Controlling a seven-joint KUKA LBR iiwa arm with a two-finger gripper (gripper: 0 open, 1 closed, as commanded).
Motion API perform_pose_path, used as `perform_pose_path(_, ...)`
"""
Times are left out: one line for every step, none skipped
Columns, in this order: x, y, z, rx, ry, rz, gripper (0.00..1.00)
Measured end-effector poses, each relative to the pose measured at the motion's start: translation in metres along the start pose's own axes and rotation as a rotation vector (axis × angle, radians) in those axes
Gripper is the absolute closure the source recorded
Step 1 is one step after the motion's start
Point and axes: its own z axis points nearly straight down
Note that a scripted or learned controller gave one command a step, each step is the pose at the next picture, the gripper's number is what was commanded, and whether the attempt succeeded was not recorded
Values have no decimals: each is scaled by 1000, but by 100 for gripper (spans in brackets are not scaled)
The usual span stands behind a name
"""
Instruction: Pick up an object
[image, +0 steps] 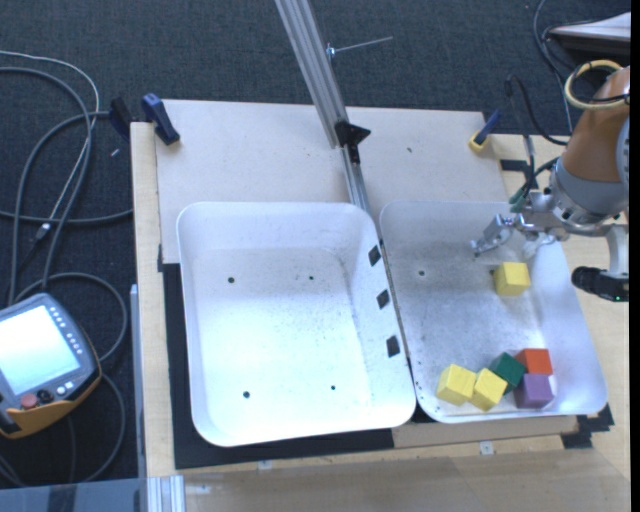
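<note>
My gripper (492, 240) hangs low over the far part of the right bin (430, 300), reaching in from the right. It is open with nothing between its fingers. A lone yellow cube (512, 278) lies on the bin floor just in front of it, a little to the right and apart from it. At the bin's near right corner sits a cluster: two yellow cubes (457, 383) (489, 389), a green cube (508, 369), an orange cube (536, 359) and a purple cube (535, 390).
The left bin (200, 300) adjoins the right one along a shared rim with black clips (383, 298). A slanted aluminium post (320, 80) rises behind the bins. A teach pendant (40, 360) and cables lie on the floor at left.
</note>
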Motion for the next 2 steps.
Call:
perform_pose_path(-5,-12,10,0,0,1,0)
perform_pose_path(-7,31,-138,-9,-2,0,0)
